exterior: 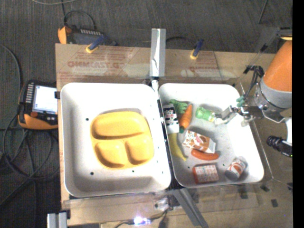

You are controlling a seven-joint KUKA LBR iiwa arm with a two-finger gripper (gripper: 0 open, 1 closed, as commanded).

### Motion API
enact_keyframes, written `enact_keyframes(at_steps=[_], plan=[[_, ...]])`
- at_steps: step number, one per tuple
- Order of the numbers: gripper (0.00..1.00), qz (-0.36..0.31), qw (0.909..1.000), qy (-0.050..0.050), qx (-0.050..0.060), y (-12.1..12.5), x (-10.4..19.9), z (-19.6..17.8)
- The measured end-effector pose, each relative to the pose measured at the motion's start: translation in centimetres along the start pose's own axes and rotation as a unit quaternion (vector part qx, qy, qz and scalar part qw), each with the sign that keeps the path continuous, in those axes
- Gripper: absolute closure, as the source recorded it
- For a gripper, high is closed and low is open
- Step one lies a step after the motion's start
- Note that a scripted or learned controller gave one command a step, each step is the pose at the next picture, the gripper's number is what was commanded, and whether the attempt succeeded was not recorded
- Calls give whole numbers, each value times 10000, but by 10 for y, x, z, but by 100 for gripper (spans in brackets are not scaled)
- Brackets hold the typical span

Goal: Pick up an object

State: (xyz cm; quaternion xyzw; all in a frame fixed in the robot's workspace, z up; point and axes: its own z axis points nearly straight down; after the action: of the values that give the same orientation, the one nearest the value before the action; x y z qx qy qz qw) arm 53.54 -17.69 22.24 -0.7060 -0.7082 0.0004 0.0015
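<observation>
Can (236,168) & box (205,173) nearest; gripper (227,115) by green bottle (205,113), grip state unclear.

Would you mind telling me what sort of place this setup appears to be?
Probably a robotics lab bench: two white bins clamped to a board, toy food such as a carrot, a handheld control pendant, and loose cables on carpet.
</observation>
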Motion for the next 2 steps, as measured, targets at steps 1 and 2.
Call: enact_keyframes(at_steps=[1, 2], plan=[[0, 926, 9957, -23, -61, 117, 5, 133], [100, 923, 9957, -63, -59, 117, 2, 122]])
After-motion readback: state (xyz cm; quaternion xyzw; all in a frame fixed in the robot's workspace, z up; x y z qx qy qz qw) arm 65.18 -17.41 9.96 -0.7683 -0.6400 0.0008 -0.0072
